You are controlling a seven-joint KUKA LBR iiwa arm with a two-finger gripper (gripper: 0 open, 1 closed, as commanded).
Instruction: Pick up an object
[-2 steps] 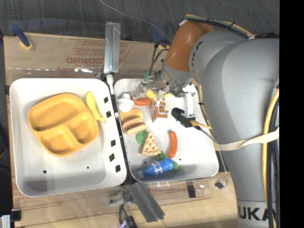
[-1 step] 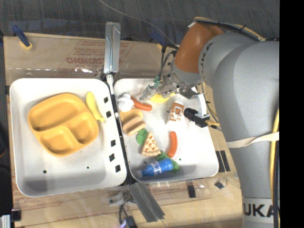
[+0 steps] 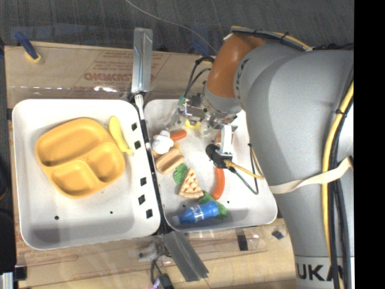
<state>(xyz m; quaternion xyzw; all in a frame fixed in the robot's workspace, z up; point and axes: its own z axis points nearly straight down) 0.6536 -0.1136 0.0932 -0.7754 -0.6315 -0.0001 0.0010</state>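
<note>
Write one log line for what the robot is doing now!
task: pick | hand: low in right bin, far end | tray: left bin

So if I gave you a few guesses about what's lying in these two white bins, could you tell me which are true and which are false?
1. The yellow divided tray lies in the left bin. True.
2. A banana lies in the right bin. False: it lies in the left bin, beside the tray.
3. A pizza slice lies in the right bin. True.
4. The blue bottle stands upright at the right bin's far end. False: it lies on its side near the bin's near edge.
5. The gripper hangs over the right bin's far end. True.
6. The arm reaches over the left bin. False: it is over the right bin.
</note>
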